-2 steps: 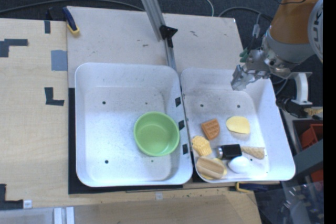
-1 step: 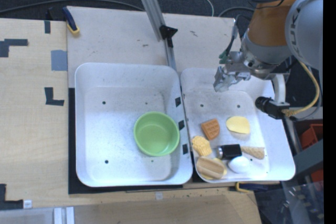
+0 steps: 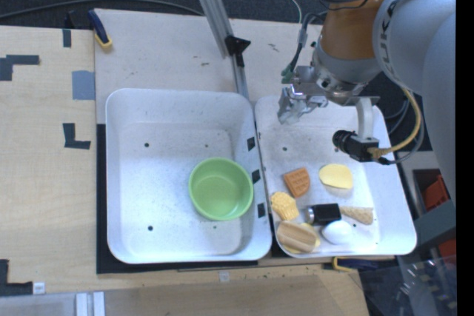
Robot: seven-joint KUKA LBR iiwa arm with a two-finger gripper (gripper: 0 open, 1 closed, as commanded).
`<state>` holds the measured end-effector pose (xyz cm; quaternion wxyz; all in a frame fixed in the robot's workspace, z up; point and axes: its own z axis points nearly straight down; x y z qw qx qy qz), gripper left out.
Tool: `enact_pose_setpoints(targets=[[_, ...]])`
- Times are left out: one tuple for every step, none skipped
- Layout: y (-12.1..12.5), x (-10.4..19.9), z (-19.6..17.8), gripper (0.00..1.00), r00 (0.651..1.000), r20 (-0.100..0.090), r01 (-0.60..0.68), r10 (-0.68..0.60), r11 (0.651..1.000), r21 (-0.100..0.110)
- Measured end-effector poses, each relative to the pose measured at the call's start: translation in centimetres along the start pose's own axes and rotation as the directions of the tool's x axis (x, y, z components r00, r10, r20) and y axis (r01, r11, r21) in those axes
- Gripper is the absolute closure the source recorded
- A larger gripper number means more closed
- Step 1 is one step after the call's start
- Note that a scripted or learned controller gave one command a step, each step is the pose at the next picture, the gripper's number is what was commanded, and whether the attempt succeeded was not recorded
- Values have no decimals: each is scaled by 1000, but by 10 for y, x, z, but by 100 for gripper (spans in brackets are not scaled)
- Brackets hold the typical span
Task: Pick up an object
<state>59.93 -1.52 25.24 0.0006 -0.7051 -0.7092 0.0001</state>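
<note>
Hand at 12 o'clock of right bin, over bare floor; finger spread cannot be told; nothing visibly held. Food pieces cluster at bin's 6 o'clock; nearest, orange cracker, lies toward 6 o'clock from hand. Green bowl in left bin.

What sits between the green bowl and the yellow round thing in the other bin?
In the camera view, between the green bowl and the yellow disc stand the bins' adjoining walls, then an orange waffle-like square.

Bright even light, soft shadows (slight blur throughout), mild glare.
</note>
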Motion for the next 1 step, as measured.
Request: enact_pose_setpoints(targets=[[16,54,6,100,1000,0,1,-1,1000,0]])
